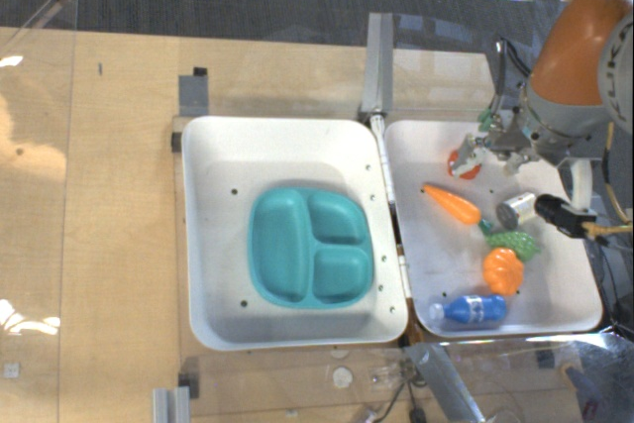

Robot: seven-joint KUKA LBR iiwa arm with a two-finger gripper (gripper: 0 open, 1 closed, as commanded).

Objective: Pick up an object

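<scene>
My gripper (482, 150) hangs over the far part of the right bin (426, 243), below the arm's orange band. A small red and white object (463, 164) sits right at its tip, touching or just under it; whether it is gripped is hidden. An orange carrot (452, 204) lies in the middle of that bin. Nearer the front are an orange pumpkin-like toy (502, 270), a green leafy toy (515, 242) and a blue bottle (475, 310) lying on its side.
The left bin (213, 213) holds a teal divided plate (309, 246). A metal divider post (376, 64) stands between the bins at the back. Wooden bench surface spreads to the left.
</scene>
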